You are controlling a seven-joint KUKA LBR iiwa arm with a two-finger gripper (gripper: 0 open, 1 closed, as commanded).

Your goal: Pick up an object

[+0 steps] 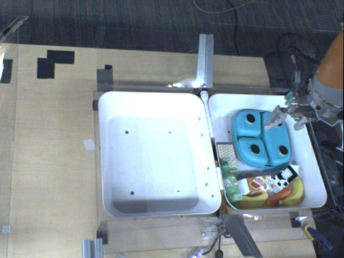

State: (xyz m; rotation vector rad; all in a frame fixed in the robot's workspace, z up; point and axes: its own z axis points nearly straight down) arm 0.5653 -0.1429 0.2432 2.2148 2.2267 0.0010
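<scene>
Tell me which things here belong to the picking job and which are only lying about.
For the job:
- hand
- blue four-cup tray
- colourful packets
- right bin

Lying about:
- left bin
- black tape marks
- cable on the floor

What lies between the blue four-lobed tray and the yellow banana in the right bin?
In the camera view, a printed packet lies between the blue tray and the banana.

White bins, turquoise tray, yellow banana, possibly cow-patterned black-and-white item, orange-banded grey arm
</scene>
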